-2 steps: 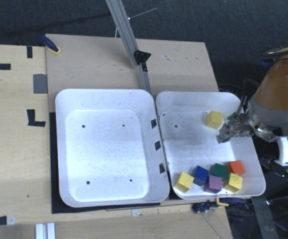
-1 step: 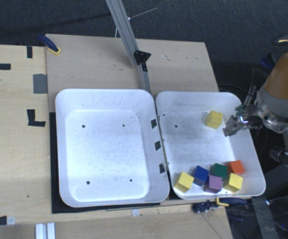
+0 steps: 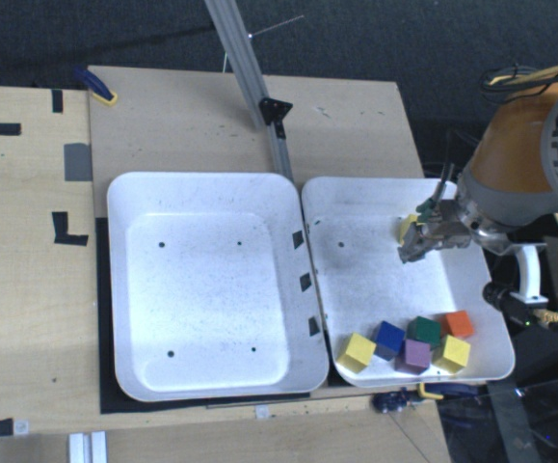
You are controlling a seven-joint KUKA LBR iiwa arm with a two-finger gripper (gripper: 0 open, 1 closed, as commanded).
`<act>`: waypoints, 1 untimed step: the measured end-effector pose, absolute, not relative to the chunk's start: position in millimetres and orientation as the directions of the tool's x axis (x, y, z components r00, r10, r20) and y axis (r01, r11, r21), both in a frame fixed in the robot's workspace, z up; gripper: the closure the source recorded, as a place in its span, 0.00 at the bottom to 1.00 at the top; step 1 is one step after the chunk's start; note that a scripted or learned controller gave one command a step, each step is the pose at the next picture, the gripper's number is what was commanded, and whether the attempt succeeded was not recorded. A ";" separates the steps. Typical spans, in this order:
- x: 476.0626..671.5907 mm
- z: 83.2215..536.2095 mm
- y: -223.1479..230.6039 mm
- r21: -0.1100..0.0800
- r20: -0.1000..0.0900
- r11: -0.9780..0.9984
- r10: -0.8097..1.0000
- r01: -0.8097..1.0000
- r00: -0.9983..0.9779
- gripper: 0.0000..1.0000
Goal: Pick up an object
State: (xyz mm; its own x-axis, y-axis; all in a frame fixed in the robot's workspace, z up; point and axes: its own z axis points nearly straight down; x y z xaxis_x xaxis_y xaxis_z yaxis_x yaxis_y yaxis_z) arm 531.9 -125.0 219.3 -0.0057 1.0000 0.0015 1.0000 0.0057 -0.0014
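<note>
My gripper (image 3: 415,241) hangs over the upper middle of the right bin (image 3: 356,210), reaching in from the right below the orange-banded wrist. A small yellow piece (image 3: 410,224) peeks out at the gripper's upper left edge, mostly hidden by it; I cannot tell whether it is held. Several blocks cluster at the bin's near edge, well below the gripper: a yellow block (image 3: 358,351), a blue block (image 3: 389,338), a green block (image 3: 423,331), a purple block (image 3: 416,355), an orange block (image 3: 459,323) and a second yellow block (image 3: 455,353).
The left bin (image 3: 201,283) lies beside the right one, their rims touching. A grey metal bar (image 3: 245,51) slants down from the top to the bins' shared far corner. A blue and yellow clamp (image 3: 97,85) lies on the bench at top left.
</note>
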 end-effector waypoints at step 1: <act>535.9 231.3 -69.9 0.000 0.002 0.008 1.000 1.000 -0.008 1.00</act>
State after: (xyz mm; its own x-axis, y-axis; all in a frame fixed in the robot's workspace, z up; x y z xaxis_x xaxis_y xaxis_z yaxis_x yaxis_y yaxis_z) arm 535.9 -69.9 231.3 -0.0077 1.0000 0.0023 1.0000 0.0077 0.0001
